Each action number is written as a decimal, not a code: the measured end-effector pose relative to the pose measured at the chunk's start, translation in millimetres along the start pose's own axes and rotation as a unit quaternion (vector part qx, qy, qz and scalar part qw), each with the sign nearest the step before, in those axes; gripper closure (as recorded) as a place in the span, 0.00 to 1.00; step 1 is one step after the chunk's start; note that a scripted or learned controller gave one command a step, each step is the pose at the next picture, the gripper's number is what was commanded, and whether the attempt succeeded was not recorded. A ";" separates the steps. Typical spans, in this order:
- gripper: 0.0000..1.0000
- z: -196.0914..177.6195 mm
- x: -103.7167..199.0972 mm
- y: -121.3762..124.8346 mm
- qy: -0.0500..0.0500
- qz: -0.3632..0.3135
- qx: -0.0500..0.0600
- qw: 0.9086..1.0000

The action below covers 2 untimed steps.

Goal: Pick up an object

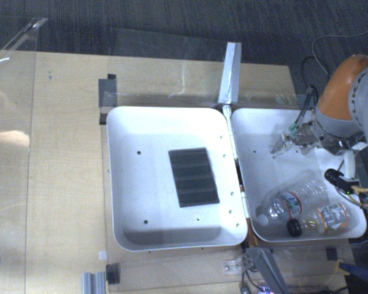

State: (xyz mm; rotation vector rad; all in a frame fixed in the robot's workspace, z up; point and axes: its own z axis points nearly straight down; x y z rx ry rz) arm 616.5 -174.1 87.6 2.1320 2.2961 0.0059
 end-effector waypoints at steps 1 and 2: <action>0.00 -18.6 -12.9 54.0 0.001 -0.107 0.001 0.994; 0.00 -1.4 43.2 54.0 -0.006 -0.111 0.005 0.994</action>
